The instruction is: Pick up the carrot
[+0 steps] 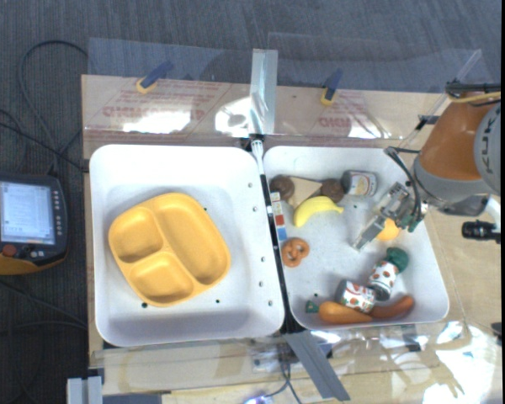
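A robotics lab: teach pendant (23, 221), cabled carpet floor, taped-down bench (185, 108) with bins.

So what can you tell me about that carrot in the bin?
The carrot is orange with a small green top at its left end and looks like a plastic toy. It lies flat near the front edge of the right bin, pointing roughly left to right. A can and a reddish sausage lie against it. The pincer is apart from it.
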Controlling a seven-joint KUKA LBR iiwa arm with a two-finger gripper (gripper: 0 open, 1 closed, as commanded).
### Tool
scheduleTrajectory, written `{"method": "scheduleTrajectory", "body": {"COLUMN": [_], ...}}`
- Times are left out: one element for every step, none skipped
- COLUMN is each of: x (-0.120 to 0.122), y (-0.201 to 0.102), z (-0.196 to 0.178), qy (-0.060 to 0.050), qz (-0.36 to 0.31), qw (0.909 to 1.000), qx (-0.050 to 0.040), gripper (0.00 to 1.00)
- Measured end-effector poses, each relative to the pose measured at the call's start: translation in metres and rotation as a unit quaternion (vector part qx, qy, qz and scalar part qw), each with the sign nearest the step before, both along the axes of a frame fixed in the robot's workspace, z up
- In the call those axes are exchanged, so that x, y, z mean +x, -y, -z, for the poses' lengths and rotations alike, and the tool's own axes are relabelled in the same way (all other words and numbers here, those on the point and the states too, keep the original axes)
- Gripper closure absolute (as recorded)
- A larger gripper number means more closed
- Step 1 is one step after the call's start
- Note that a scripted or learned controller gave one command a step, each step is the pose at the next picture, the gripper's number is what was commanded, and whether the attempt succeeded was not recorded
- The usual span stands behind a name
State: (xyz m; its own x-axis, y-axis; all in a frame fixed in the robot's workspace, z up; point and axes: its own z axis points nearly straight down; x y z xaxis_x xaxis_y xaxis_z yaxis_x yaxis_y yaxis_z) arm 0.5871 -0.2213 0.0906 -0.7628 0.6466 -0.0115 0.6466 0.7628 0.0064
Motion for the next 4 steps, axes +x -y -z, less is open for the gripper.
{"method": "scheduleTrajectory", "body": {"x": [-0.044, -0.036, -0.069, -0.056], "y": [0.002, 0.000, -0.006, -0.010], "z": [-0.001, 0.000, -0.002, -0.003], "qy": [0.002, 0.000, 0.005, 0.000], "qz": [-0.060, 0.084, 0.232, 0.370], "qw": [0.9982, 0.9965, 0.9726, 0.9290], "qx": [-0.0030, 0.0011, 0.0058, 0.0120], "gripper": [0.00, 0.00, 0.00, 0.00]}}
